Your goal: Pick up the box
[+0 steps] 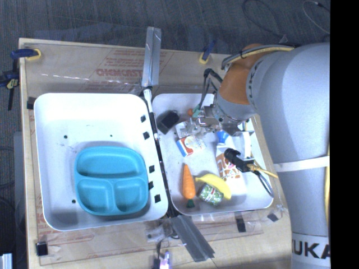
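over the right bin (pixel 258 198), the gripper (pixel 196 126) hangs at twelve o'clock of the box (pixel 189 145); finger state cannot be told. clutter crowds the box: carrot (pixel 188 182) at six o'clock. a descent could snag neighbours or slip.

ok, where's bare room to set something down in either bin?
Left bin: bare floor along the far side and left wall, around the blue tray. Right bin: crowded; the gripper sits over the box, with carrot, banana and a carton close by. Only a thin strip by the divider beside the carrot is free.
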`<state>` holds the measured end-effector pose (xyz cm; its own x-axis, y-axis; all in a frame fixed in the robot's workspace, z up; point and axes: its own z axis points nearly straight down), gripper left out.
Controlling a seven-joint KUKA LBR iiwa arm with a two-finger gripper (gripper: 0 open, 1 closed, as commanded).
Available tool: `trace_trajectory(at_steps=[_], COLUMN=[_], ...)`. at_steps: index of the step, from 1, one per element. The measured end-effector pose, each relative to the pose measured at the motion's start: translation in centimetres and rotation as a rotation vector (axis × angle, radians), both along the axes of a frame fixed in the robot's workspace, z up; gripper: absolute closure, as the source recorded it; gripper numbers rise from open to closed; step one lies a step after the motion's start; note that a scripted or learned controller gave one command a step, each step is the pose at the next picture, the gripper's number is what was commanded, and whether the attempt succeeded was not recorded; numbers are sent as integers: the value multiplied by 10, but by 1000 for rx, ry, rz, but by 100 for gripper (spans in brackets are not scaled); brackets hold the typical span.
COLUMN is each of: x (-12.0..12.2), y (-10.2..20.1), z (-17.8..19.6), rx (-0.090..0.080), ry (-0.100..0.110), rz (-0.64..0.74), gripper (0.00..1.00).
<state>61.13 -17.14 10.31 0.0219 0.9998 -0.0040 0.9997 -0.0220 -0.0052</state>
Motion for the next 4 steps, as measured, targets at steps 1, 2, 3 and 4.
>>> trace_trajectory(at_steps=[1, 2, 3, 4], x=[2, 3, -13, -13], y=[29, 29, 22, 21], z=[26, 26, -7, 1], rx=[4, 5, 3, -1], ry=[2, 2, -16, -13], rz=[-182, -181, -142, -137], gripper=[100, 0, 0, 100])
